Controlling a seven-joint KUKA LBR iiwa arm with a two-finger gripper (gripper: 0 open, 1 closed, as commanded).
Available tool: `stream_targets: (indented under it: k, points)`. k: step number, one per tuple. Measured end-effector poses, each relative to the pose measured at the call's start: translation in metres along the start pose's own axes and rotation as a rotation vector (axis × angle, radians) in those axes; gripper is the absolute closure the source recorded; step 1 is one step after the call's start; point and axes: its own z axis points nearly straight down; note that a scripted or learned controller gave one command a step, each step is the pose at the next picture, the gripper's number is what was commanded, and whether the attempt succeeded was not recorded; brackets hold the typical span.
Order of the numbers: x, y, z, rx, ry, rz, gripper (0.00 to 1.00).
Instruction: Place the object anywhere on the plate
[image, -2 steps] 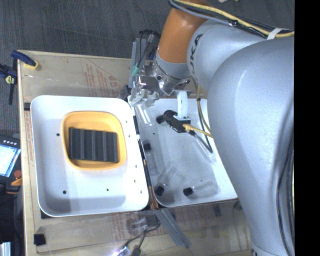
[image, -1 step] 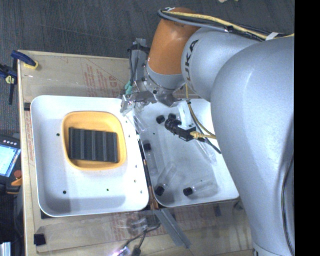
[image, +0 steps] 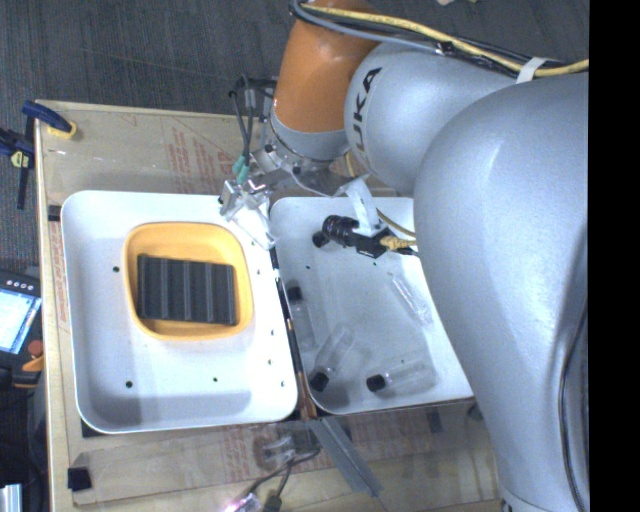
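Camera view: gripper (image: 246, 196), its opening impossible to judge, hangs just beyond the upper right corner of the yellow plate (image: 185, 232), while clear black-capped tubes (image: 400, 376) lie right of it in the neighbouring bin (image: 395, 405), where their slick roundness risks a missed grasp.

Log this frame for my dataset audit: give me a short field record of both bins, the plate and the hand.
left bin: shallow white left bin, holding a yellow rounded-square plate
on plate: dark grey ribbed rectangular block, lying flat inside the rim
right bin: shallow white right bin, holding clear plastic tubes with black caps
arm: hand at the far edge where the two bins meet, apart from the block
task state: block rests on the plate
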Motion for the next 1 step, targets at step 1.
stream_targets:
  k: [1]
  points:
    - [-0.0002,0.0,0.0,0.0,0.0,0.0,0.0]
